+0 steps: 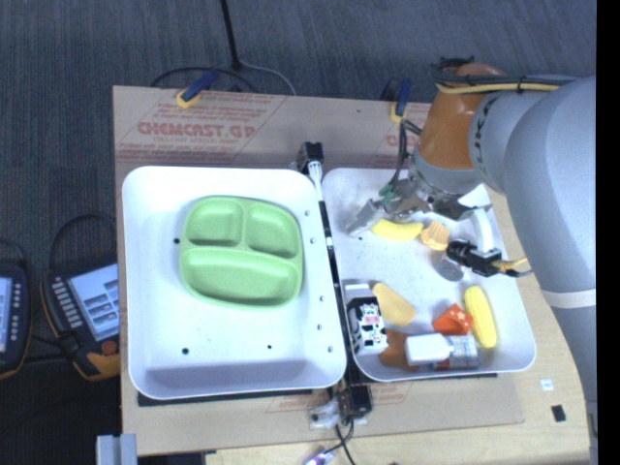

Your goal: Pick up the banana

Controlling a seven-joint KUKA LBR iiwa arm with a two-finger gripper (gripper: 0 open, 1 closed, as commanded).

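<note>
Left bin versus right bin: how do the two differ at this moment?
The left bin carries one thing, a green divided tray; the right bin carries many small items, among them a yellow banana-like piece and a corn cob. The arm's tool hangs over the right bin, near that yellow piece, while the left bin has no arm above it. Both are shallow, white, and sit side by side.

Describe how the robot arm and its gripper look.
The arm is thick, rounded and light grey, with a glossy orange band above the wrist. Below it sits a small metallic two-finger gripper, silvery with dark parts and a touch of green.
</note>
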